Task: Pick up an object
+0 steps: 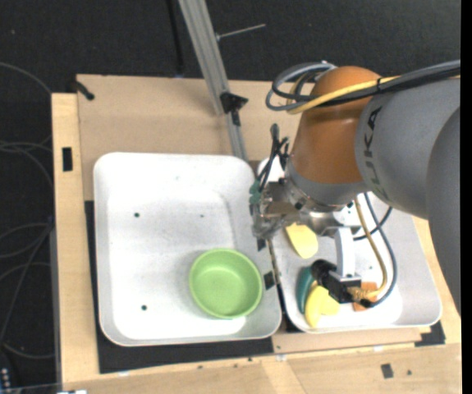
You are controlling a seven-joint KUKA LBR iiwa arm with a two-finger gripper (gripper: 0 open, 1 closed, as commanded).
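Two white bins side by side on a tan bench. In the left bin, near its lower right corner as seen, a green bowl, upright, hollow side up. Over the right bin, along its left edge, the grey and orange arm, with the gripper above the walls where both bins meet; spread or pressed together, impossible to tell. Just beside the gripper, inside the right bin, a pale yellow piece. Toward that bin's lower left corner, a yellow and teal item, across the walls from the bowl
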